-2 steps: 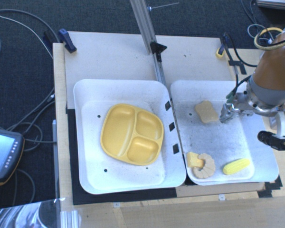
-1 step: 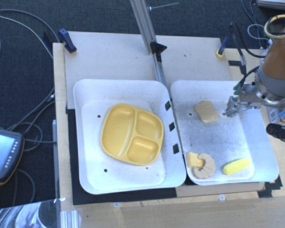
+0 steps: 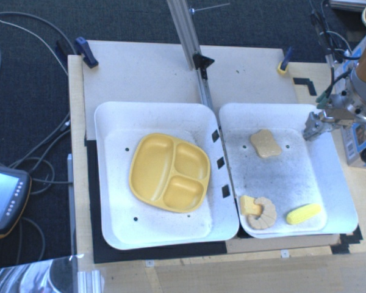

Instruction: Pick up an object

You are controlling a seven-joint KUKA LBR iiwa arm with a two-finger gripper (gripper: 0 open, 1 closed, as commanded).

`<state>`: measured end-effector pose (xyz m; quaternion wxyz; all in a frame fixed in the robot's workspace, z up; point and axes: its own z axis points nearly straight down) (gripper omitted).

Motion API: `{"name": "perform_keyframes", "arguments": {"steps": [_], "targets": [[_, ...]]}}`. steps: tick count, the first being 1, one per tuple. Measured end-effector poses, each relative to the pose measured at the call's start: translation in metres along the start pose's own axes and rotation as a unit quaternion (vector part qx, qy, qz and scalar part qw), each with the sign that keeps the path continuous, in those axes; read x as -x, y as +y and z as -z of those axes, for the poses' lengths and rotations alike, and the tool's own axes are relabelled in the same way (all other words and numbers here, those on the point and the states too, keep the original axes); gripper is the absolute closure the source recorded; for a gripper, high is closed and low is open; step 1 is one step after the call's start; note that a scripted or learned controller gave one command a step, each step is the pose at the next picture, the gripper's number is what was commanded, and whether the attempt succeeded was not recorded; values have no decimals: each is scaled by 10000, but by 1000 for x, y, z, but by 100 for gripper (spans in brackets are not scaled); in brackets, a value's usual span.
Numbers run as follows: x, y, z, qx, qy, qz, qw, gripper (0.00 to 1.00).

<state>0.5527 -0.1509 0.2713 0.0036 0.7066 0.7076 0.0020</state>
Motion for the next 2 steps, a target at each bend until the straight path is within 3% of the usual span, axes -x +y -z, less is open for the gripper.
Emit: {"name": "perform_keyframes", "arguments": {"steps": [2], "targets": [[-100,-7,-25,-57,28,25,10000,100]]}}
